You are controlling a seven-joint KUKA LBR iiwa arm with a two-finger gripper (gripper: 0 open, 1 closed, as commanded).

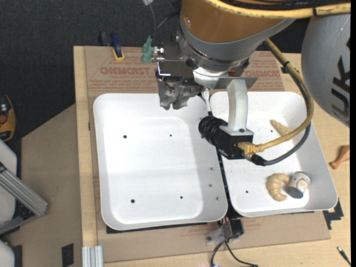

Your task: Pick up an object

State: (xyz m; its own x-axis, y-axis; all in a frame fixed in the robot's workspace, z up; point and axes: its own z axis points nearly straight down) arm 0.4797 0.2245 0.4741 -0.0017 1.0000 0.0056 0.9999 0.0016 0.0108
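My gripper [176,97] hangs over the far edge of the left white bin [111,149], near its back right corner. Nothing shows in it. In the right bin [311,149], a tan croissant-shaped object [276,185] lies near the front, with a small grey and white object [297,186] touching its right side. A small tan piece [280,127] rests further back in the same bin. The arm's large orange and grey body covers the back of the right bin.
A black fitting with a yellow-tipped cable [228,141] hangs from the arm over the divider between the bins. A blue and yellow clamp [117,48] and a green clamp [147,50] sit at the brown board's far edge. A tan object [339,159] lies beyond the right bin.
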